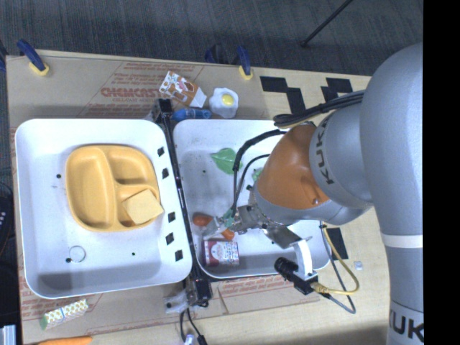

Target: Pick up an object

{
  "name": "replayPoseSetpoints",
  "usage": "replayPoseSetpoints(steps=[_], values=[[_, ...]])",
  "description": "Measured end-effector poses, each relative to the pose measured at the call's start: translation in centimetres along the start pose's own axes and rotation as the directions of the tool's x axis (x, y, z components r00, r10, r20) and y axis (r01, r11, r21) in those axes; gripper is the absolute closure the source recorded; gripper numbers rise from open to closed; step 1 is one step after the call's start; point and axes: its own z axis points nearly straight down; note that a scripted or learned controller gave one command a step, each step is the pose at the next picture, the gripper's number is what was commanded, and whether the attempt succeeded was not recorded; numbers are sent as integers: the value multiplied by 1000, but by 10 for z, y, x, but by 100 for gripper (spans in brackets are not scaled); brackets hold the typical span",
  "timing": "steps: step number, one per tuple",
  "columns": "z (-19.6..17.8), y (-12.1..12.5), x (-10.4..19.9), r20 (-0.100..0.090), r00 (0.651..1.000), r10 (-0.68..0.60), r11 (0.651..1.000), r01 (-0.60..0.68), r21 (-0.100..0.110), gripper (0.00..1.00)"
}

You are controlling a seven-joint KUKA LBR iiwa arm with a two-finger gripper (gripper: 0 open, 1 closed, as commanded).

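The grey arm (388, 164), nearest the camera, bends over the right bin (188, 149), and its orange band (287, 171) hides the gripper (241, 221); whether it is open or closed cannot be told. Beside it, near the bin's front edge, lie a red packet (221, 253) and a small orange piece (202, 221). A green piece (224, 159) lies toward the back. The left bin (43, 264) holds a yellow tray (108, 185).

Two white bins (29, 192) are sitting on a tan desk (93, 85) showing red print. A yellow divided tray (93, 185) is lying in one; a green piece (224, 158) and a red-labelled packet (221, 253) are showing in the other.
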Motion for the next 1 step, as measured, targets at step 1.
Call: replayPoseSetpoints(steps=[1], values=[[0, -6, 1, -1, 912, 409, 912, -409, -1, 0]])
